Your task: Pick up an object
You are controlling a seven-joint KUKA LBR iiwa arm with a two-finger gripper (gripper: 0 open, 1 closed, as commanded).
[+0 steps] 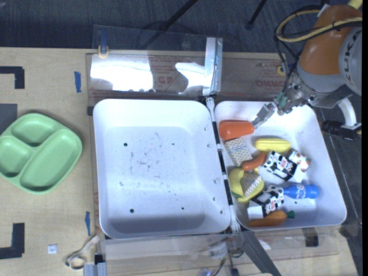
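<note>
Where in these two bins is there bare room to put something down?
The left bin is bare floor wall to wall. In the right bin, toys crowd the left and middle: orange piece, banana, blue bottle. Bare strips remain along its top and right walls.

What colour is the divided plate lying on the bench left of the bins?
Light green: the divided plate, seen in the camera view.

- I'm looking at a lab test bench, not a home
- two white bins (152, 111) on a wooden bench (46, 68)
- blue tape marks (77, 81)
- tripod legs (190, 4) on dark carpet
</note>
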